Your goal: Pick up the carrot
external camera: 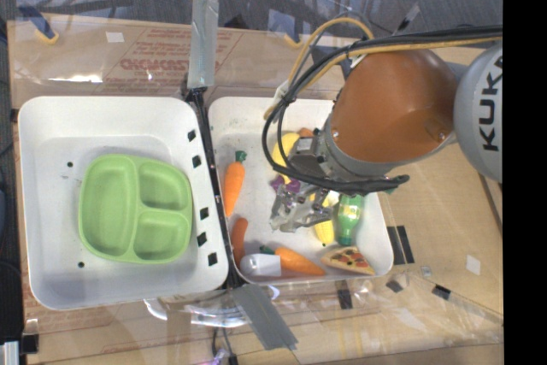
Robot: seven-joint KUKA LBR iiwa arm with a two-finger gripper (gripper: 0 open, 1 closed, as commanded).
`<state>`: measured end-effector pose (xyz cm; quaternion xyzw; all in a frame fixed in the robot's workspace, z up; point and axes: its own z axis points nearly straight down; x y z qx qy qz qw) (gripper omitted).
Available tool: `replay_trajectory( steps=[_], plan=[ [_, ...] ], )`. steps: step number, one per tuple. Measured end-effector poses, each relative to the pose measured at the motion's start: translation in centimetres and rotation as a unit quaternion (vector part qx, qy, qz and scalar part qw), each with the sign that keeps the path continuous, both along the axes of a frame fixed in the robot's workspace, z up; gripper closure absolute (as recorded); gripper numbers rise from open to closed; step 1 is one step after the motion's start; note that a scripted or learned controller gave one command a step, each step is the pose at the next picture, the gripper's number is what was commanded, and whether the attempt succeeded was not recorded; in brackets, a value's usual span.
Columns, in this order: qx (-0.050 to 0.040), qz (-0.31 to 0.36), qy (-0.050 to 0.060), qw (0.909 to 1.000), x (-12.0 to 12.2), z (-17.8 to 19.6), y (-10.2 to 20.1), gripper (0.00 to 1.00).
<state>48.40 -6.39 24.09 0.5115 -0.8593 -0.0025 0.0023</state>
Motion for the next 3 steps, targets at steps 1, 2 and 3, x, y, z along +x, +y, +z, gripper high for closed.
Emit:
replay_trajectory(
  steps=[1, 2, 3],
  plan=[
    [-0.0002, 0.033, -0.005, 0.9994, -0.6, 1.7, 4.1, 1.0],
    [-0.003, 0.124, -0.007, 0.9922, -0.6, 15.3, -4.6, 1.0],
    [0.0021, 0.094, 0.002, 0.9956, 2.5, -0.4, -2.2, 1.0]
  ],
)
